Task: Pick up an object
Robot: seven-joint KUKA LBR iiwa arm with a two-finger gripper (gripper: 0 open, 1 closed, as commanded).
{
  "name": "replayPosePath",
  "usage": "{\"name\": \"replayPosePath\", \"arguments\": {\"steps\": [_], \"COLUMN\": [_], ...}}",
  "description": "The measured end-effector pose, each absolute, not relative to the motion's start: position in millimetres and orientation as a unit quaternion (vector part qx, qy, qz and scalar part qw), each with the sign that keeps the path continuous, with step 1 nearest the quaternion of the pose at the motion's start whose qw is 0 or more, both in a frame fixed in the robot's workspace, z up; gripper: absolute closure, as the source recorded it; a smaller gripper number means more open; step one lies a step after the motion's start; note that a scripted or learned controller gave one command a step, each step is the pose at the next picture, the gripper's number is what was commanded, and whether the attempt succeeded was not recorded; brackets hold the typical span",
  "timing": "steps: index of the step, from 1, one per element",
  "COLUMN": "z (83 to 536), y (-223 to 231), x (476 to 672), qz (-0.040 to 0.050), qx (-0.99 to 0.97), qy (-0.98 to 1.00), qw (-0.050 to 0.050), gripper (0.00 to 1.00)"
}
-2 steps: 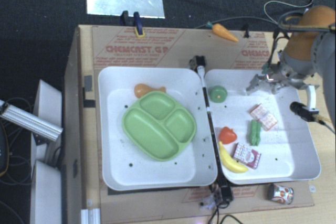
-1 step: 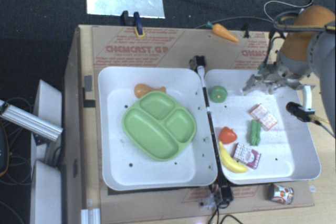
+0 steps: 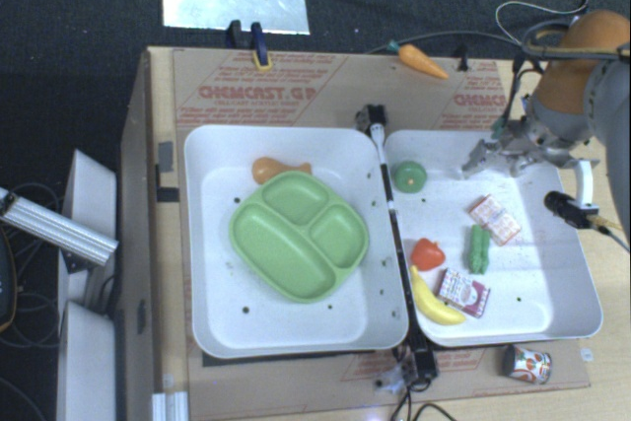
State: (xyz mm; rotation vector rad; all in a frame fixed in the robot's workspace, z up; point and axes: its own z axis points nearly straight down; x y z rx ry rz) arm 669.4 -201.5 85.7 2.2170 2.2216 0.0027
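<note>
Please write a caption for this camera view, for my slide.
Gripper above right bin's far edge; green divided plate in left bin.

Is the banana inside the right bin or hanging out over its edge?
Inside. The banana lies flat on the right bin's floor near its left wall, beside the red packet.

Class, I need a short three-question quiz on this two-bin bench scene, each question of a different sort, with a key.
1. True or false: the green tray lies in the left bin.
2. Which thing lies nearest the banana?
A. green ball
B. red packet
C. carrot
3. Fill in: the can lies on the bench, outside the ____ bin.

Key
1. True; the tray is in the left bin, partly covering an orange toy.
2. B; the packet touches the banana in the right bin.
3. Right; it lies just past that bin's near edge.
</note>
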Motion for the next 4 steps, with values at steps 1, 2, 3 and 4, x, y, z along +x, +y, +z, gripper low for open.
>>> {"name": "replayPosePath", "arguments": {"steps": [1,2,3,4], "z": [86,85,85,86], "y": [-205,-193,-190,-201], "x": [669.6,669.4,669.1,669.4], "qz": [0.0014,0.0008,0.0005,0.0009], "qx": [0.706,0.705,0.706,0.706], "qy": [0.708,0.709,0.709,0.708], "qw": [0.0,0.001,0.001,0.002], "gripper": [0.0,0.0,0.0,0.0]}}
